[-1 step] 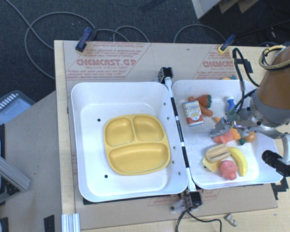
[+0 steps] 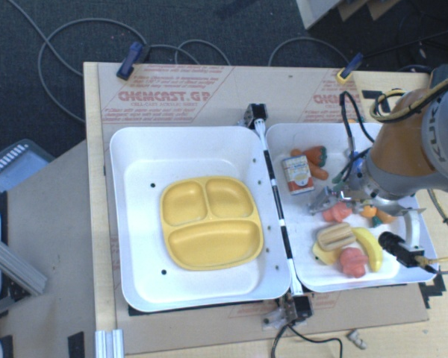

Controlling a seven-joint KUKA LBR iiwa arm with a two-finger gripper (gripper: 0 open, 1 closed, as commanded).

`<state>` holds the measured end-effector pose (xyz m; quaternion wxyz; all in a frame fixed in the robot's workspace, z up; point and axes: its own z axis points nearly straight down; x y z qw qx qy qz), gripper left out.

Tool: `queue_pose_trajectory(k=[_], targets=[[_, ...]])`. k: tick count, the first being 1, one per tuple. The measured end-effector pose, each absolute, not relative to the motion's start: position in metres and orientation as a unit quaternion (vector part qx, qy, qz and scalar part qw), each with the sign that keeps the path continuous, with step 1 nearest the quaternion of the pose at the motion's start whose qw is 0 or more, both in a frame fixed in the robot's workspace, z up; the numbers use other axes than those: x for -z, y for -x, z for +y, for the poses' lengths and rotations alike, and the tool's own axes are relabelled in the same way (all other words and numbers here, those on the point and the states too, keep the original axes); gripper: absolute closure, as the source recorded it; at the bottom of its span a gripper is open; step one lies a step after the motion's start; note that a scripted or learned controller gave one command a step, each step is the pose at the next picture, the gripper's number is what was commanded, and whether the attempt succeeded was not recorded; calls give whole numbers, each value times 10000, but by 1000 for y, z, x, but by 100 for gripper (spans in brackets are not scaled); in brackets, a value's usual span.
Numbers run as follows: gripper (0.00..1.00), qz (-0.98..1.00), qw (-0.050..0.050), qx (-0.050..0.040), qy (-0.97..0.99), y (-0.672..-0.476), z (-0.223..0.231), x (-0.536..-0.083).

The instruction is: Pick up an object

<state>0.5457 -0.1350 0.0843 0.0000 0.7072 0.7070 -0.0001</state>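
Two shallow white bins sit side by side on a bench [image 2: 209,95] topped with a tan sheet printed in red lettering, held by a blue clamp [image 2: 129,60] at its far left corner. Dark carpet with loose cables surrounds the bench. The left bin [image 2: 134,155] is smooth glossy plastic with rounded corners and carries a yellow divided plate [image 2: 209,222], three compartments, matte and softly rounded, lying near the bin's middle. The right bin [image 2: 284,136] holds the toy foods. Toward its far left part lie a small white carton [image 2: 298,174] with a printed label and, just beyond it, an orange carrot [image 2: 311,156] with a green top. Near the bin's middle rests a pink, lumpy piece [image 2: 336,213]. By the near edge sit a tan bread-like roll [image 2: 336,236], a curved yellow banana [image 2: 371,247] touching it, and a round red-pink piece [image 2: 352,262] just in front of both. The gripper [image 2: 330,198] hangs low over the middle of the right bin, just above the pink piece; whether it is parted or closed cannot be told, and nothing is visibly held. The grey arm [image 2: 403,151] with its orange band reaches in from the bin's right edge.
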Motion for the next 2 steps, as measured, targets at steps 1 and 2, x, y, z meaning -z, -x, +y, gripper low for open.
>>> queue_pose_trajectory(k=[1, 2], targets=[[100, 7067, 17, -11, -7075, -547, -135, -95], [100, 7081, 14, -23, -7061, -639, -60, -186]])
